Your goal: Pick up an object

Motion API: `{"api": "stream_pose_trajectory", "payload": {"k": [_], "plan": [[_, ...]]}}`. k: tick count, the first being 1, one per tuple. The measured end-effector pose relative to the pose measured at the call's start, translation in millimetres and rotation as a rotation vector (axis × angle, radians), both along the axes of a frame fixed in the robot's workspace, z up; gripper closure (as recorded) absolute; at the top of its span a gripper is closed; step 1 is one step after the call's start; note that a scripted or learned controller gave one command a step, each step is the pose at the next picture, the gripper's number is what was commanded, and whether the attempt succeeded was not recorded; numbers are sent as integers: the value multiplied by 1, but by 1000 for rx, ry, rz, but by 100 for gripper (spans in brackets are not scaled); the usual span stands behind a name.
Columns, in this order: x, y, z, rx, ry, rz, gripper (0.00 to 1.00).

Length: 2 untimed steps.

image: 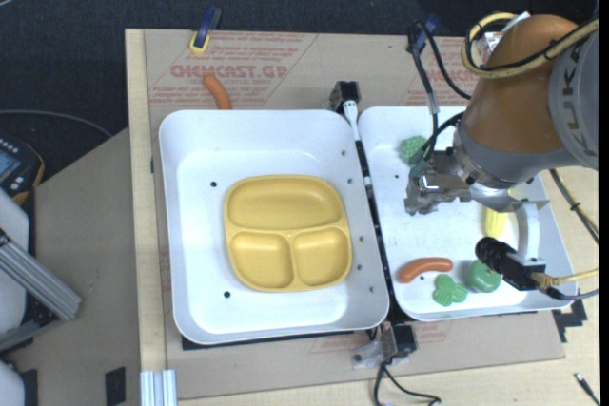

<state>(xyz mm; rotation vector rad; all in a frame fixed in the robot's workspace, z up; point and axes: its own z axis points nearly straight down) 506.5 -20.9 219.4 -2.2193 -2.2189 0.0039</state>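
Jaws sit low in bin (392, 228), probably for a grab; cannot tell whether wide or narrow. Green toy (414, 147) just beyond them, sausage (425, 269) near, camera-side.

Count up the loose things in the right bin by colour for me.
Green pieces: 3
Orange sausage: 1
Yellow piece: 1
Total: 5
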Motion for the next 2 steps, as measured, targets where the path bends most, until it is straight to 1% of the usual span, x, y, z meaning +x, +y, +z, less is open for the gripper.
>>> {"api": "stream_pose_trajectory", "payload": {"k": [1, 2], "plan": [[-1, 8, 13, 0, -6, 2, 100], [-2, -4, 8, -1, -2, -1, 100]]}}
